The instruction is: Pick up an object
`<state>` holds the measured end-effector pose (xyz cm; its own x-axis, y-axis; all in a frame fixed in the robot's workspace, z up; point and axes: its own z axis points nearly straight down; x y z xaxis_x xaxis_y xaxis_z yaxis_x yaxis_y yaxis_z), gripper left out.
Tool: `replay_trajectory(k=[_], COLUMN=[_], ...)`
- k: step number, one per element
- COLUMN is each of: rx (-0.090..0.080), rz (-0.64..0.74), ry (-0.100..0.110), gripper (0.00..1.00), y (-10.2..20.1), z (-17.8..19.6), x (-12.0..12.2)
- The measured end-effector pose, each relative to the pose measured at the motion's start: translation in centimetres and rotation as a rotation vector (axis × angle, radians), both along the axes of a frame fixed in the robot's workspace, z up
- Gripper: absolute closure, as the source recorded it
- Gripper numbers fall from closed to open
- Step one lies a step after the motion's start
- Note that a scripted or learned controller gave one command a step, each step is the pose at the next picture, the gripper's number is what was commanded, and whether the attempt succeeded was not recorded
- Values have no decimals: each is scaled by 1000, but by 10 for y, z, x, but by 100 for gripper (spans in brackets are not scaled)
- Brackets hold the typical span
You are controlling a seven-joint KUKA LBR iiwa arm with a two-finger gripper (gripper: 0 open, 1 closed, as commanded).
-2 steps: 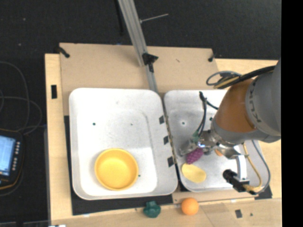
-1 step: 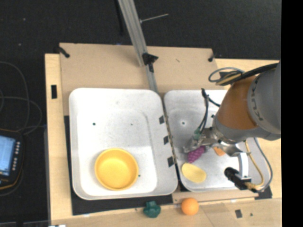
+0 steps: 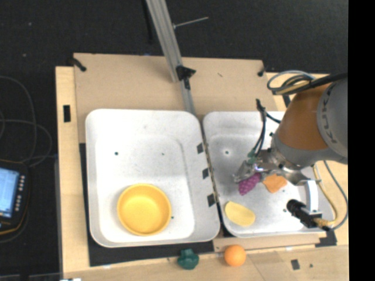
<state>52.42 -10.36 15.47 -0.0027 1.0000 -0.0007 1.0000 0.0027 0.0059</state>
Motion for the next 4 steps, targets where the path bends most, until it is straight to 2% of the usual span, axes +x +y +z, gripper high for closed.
replay_trajectory(k=[1, 2, 3, 4], rx=[-1, 2, 3, 3], rz=[0, 0, 4, 5], ry=[1, 5, 6, 5], gripper=[100, 100, 100, 100], y=[-1, 50, 100, 154], z=[52, 56, 54, 53], x=[2, 26, 33, 52])
